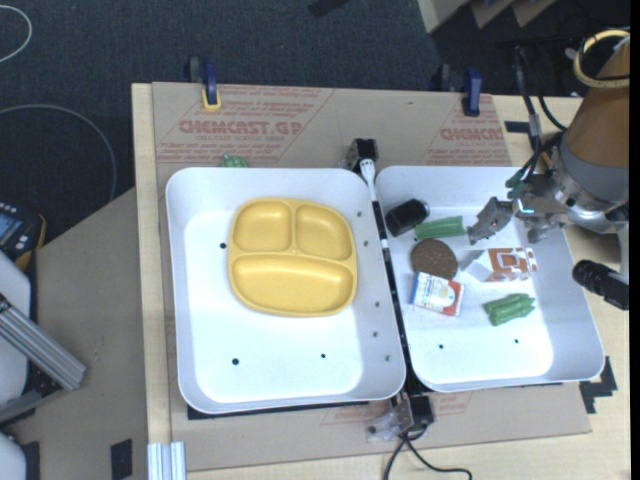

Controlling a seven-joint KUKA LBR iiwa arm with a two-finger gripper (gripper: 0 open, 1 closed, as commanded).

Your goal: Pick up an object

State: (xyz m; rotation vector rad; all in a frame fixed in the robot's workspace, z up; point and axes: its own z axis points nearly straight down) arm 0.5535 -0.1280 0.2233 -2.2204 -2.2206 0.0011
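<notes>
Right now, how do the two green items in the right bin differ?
The long green piece lies flat and slim near the bin's back, left of the gripper. The bright green bundle is shorter, chunkier and lighter, lying near the front, tilted. Both rest loose on the right bin's floor.
</notes>
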